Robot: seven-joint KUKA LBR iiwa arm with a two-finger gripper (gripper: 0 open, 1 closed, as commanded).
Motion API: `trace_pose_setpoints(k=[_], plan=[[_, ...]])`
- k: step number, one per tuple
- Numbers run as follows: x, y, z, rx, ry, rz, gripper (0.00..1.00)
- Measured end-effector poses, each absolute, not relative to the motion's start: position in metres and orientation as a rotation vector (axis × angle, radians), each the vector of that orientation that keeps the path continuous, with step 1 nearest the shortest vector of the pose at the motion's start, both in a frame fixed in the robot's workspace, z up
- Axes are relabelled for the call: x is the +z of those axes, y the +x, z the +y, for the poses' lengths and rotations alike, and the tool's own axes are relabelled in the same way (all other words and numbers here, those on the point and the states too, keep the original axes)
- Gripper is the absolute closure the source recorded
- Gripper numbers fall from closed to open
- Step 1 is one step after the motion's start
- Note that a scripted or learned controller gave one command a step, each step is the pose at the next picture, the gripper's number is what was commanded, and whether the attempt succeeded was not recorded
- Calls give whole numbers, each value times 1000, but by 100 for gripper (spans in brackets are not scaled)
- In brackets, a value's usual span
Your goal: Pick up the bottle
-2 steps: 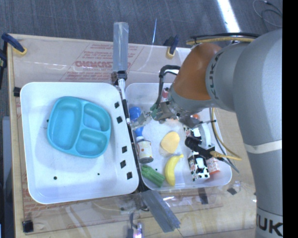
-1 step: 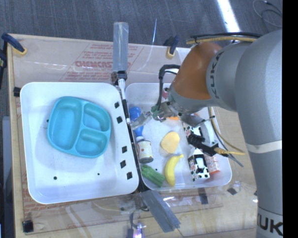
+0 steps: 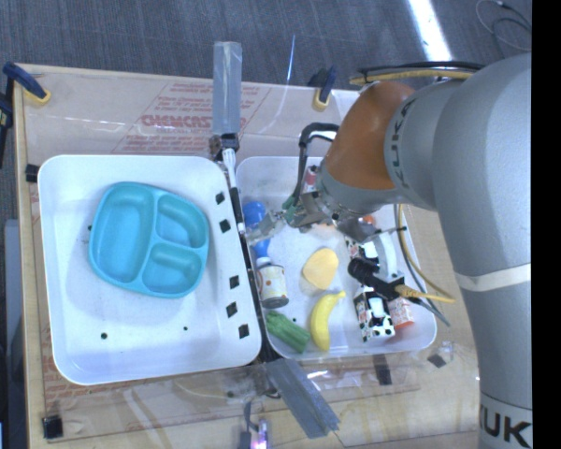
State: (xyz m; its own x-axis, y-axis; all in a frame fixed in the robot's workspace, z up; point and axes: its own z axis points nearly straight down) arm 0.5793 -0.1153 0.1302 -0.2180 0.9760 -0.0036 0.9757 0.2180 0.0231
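Grey-armed gripper [image 3: 294, 211], grip impossible to tell, poised over right bin [image 3: 421, 342] near blue-capped bottle [image 3: 255, 223] by the divider; risk of snagging crowded lemon [image 3: 321, 268] instead.

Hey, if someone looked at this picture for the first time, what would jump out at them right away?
Most likely the big grey arm with its orange band, reaching in from the right over the right bin. Next, the bright blue divided plate lying alone in the left bin. Then the clutter in the right bin: a banana, a lemon, a small can and a blue-capped bottle near the divider.
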Motion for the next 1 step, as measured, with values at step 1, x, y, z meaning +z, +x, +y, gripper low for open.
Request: trace_pose_setpoints(k=[1], plan=[[130,581,-116,30,1872,2491,0]])
